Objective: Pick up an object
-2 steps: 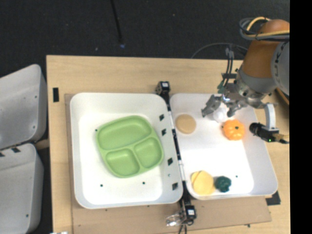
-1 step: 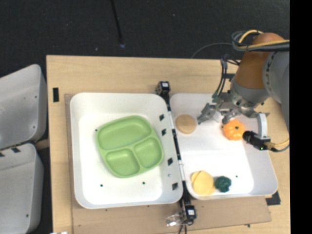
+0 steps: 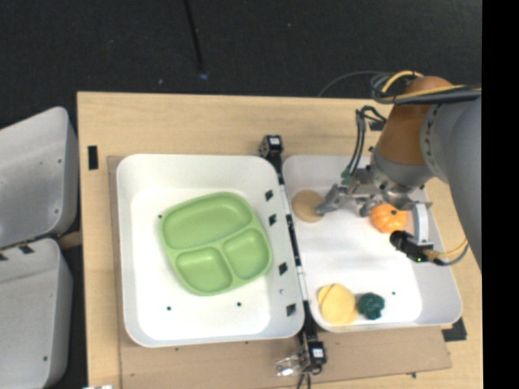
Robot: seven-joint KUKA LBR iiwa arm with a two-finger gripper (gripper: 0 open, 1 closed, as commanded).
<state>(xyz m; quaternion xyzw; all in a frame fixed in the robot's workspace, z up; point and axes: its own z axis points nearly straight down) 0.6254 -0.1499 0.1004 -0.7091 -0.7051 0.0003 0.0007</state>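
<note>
Lowest in the frame, at the bench's (image 3: 97, 331) bottom edge below the seam between the bins, sits a small dark clamp with clear wires (image 3: 304, 359).

Going from the left: two pale grey panels (image 3: 32, 217) stand at the left edge of the frame, beside the tan bench. The left white bin (image 3: 134, 298) fills the centre-left; a green divided tray (image 3: 215, 241) lies in it, tilted, with one long compartment toward the upper left and two smaller ones toward the lower right. Small black clips run down the seam where the two bins meet, and a black fitting (image 3: 271, 145) sits at the top of that seam.

The right white bin (image 3: 357, 258) holds four things. A round tan disc (image 3: 306, 206) lies near its upper left corner, just beside the seam. Near the bottom edge a yellow rounded object (image 3: 336, 303) and a dark green lump (image 3: 371, 305) lie side by side, touching or nearly so. An orange object (image 3: 388, 215) lies in the upper right part of the bin, directly beneath the wrist.

The grey arm (image 3: 454, 144) with its orange band comes in from the upper right of the frame. The gripper (image 3: 381, 205) hangs low over the orange object; metal linkage reaches left toward the tan disc. Whether it is clenched or released cannot be told.
</note>
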